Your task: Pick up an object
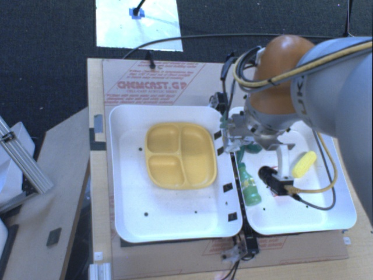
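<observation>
Light was bright and even, coming from overhead. Both white bins (175, 112) were close to washed out, with little surface grain left. Strong glare sat on the pale sheet (137, 16) at the far left, a white patch against dark floor. Shadows were soft and short, the clearest one under the arm (326, 80) in the right bin. The arm, nearest the lens, looked soft-edged. Overall sharpness was moderate and slightly grainy.

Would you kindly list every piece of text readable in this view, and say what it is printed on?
"CHEMCAST GP": red print on the brown protective sheet behind the bins.
Smaller red lines around it: too blurred to read.
Dark lettering on the grey arm: partly hidden, unreadable.
</observation>
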Robot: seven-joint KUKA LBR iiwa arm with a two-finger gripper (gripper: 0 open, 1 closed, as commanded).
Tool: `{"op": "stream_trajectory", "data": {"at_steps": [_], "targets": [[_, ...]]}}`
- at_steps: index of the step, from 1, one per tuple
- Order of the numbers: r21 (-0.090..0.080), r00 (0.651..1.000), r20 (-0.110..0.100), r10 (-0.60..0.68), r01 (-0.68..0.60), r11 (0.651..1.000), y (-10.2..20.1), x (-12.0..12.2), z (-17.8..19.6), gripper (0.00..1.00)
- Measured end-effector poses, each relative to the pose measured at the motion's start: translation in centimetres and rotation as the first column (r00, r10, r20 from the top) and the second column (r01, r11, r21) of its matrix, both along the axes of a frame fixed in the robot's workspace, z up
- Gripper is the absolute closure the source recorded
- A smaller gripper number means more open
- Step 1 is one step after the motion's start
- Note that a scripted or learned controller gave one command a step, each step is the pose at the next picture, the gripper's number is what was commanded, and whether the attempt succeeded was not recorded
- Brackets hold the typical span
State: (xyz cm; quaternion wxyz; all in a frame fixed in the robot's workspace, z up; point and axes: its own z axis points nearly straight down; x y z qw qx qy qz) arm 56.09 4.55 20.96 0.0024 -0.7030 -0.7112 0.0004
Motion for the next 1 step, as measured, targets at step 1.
{"op": "stream_trajectory", "data": {"at_steps": [1], "targets": [[-0.001, 1.000, 0.000, -0.001, 0.001, 1.000, 4.47, -1.97, 0.99, 1.00]]}}
